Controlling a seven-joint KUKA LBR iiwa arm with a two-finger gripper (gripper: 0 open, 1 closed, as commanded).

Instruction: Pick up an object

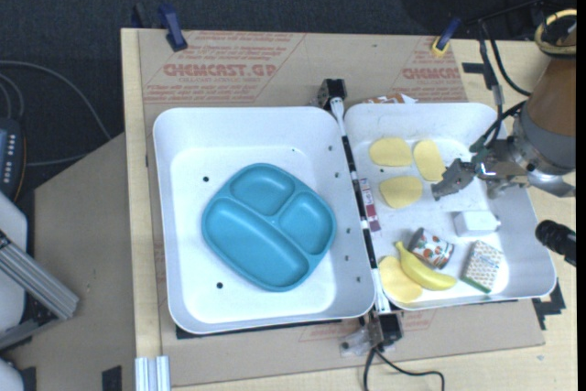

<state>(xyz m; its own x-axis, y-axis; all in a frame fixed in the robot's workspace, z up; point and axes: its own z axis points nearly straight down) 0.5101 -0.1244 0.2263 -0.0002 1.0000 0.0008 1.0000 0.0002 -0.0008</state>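
Two white bins on counter | right bin (513,284): tool (462,171), fingers' state cannot be told, nothing seen pinched | nearest item: white block (475,222), just below tool toward view's bottom | yellow chips (400,190) lie leftward | banana (426,273) farther down

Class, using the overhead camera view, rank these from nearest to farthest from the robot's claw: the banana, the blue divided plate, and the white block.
1. White block: right bin, just below the claw.
2. Banana: right bin's front, further down.
3. Blue divided plate: left bin, farthest.
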